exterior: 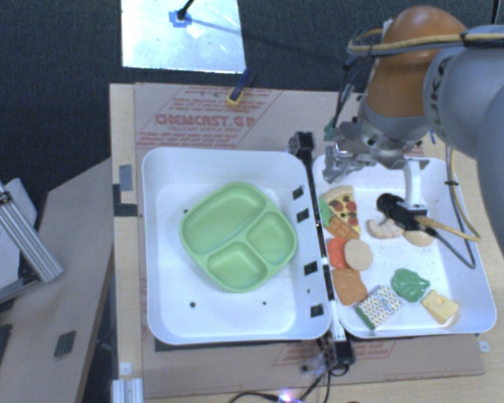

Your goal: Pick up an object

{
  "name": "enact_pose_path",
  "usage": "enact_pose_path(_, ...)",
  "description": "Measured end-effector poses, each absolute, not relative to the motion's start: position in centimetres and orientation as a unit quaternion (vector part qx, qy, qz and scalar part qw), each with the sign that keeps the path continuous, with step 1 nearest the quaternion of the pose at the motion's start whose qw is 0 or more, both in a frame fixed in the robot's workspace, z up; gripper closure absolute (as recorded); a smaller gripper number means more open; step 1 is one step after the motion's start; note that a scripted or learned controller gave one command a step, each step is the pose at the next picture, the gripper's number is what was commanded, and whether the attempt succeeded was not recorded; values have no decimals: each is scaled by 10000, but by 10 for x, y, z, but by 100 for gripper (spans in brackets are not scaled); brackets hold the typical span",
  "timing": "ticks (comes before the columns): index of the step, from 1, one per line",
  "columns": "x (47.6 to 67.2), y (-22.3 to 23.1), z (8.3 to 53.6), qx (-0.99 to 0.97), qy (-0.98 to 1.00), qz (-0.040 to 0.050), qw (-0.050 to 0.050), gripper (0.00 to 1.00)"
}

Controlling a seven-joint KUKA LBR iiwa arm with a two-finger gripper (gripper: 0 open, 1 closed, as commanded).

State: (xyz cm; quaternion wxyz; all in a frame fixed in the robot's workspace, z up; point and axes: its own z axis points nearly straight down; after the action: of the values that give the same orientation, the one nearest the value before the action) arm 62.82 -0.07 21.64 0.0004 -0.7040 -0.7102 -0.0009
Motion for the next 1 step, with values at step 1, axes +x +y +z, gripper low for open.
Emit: enact_pose_path(1, 595, 42, 210, -7042, -7100, 1, 16, 100)
